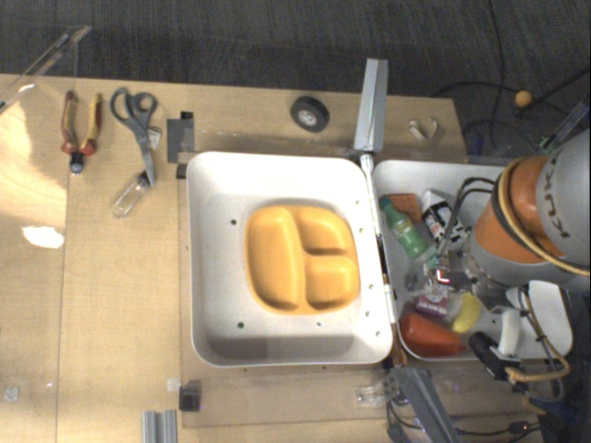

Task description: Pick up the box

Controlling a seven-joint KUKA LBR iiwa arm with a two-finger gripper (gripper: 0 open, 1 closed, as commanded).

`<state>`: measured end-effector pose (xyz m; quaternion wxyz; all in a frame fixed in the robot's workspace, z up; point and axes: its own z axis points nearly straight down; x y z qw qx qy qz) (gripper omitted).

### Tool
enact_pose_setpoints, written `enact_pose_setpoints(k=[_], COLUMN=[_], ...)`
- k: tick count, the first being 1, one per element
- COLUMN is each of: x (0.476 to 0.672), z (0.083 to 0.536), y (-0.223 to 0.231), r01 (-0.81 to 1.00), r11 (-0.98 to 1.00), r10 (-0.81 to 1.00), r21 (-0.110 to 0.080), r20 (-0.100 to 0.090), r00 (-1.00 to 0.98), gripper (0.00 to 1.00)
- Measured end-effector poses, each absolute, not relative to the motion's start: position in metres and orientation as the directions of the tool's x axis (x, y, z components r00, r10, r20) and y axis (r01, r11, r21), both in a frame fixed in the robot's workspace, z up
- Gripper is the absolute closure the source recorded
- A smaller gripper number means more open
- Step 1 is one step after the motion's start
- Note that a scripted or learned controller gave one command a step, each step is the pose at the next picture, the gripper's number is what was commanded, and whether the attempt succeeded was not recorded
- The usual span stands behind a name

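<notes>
Camera view, from above at a slant. Two white bins side by side on the bench. In the left bin point(212, 247), a yellow divided tray point(300, 255) lying about in the middle.

In the right bin point(554, 312), a crowded heap against its left wall. Near the far left corner, a flat orange-brown box point(403, 203), partly under a green bottle point(406, 229). By the near left corner, a red rounded thing point(427, 333) with a yellow thing point(467, 314) touching its right side.

Above the heap, reaching in from the right, the grey arm with its orange band point(517, 215). Gripper point(441, 273) low among the clutter, just beside the bottle and apart from the box. Open or closed: cannot tell, too hidden by cables and clutter.

On the bench near its far left corner, pliers point(79, 127) and scissors point(138, 123). Along the far edge, a roll of tape point(309, 113).
</notes>
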<state>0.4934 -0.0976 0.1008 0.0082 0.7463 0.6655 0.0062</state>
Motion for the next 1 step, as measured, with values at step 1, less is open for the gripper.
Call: enact_pose_setpoints(k=[1], x=[0.5171], z=[0.1851], y=[-0.0317], r01=[0.999], r11=[-0.041], r10=[0.999], r21=[0.005], r20=[0.001], r00=[0.041], gripper=[1.00])
